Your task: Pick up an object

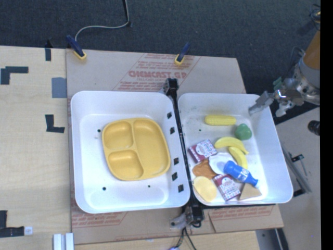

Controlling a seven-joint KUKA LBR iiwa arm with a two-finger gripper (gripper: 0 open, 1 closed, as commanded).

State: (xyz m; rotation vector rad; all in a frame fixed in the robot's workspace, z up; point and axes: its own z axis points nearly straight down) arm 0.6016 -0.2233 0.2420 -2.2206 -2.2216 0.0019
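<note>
gripper (270, 99) at right bin (281, 155) rim, finger state unclear; drop straight onto isolated green ball (242, 132), avoid clutter.

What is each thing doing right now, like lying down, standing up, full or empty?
Yellow divided plate: flat in left bin, nothing on it.
Blue bottle: lying on its side in right bin.
Bananas: lying flat.
Yellow corn-like piece: lying flat, apart from the pile.
Green ball: resting beside the bananas.
Hand: over the right bin's far corner, holding nothing.
</note>
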